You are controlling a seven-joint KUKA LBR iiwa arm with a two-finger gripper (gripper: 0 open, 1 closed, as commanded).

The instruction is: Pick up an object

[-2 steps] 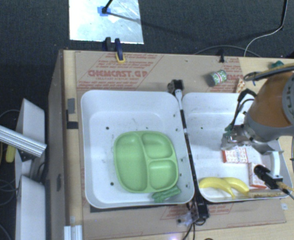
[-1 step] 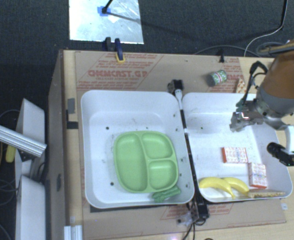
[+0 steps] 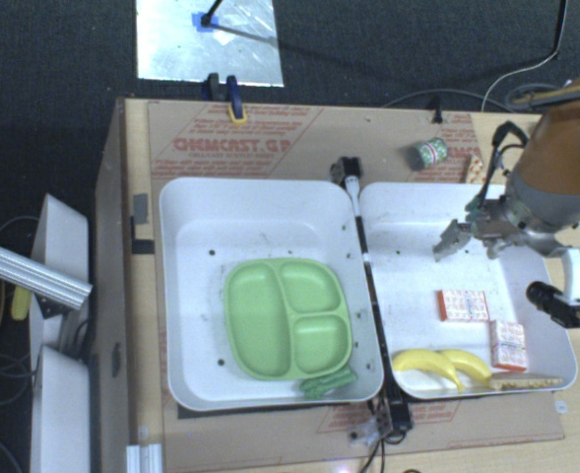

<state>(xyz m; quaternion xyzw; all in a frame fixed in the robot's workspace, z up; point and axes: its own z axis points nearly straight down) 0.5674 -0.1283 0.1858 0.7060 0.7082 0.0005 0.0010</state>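
Note:
In the right bin (image 3: 408, 215), my gripper (image 3: 471, 245) hangs over the far half with its fingers spread open and nothing between them. Closer to the front lies a small orange-and-white box (image 3: 464, 305), well below the gripper. A second box of the same kind (image 3: 507, 345) sits to its right near the front corner. A yellow banana (image 3: 440, 366) rests along the front wall, with a thin wooden stick (image 3: 526, 384) beside it. In the left bin (image 3: 186, 264) lies a green divided plate (image 3: 288, 317), and a small green item (image 3: 327, 382) sits at its front edge.
A small greenish can (image 3: 429, 152) stands on the bench behind the right bin. The divider (image 3: 360, 254) between the two bins runs just left of the gripper. The right bin's floor under the gripper is bare white.

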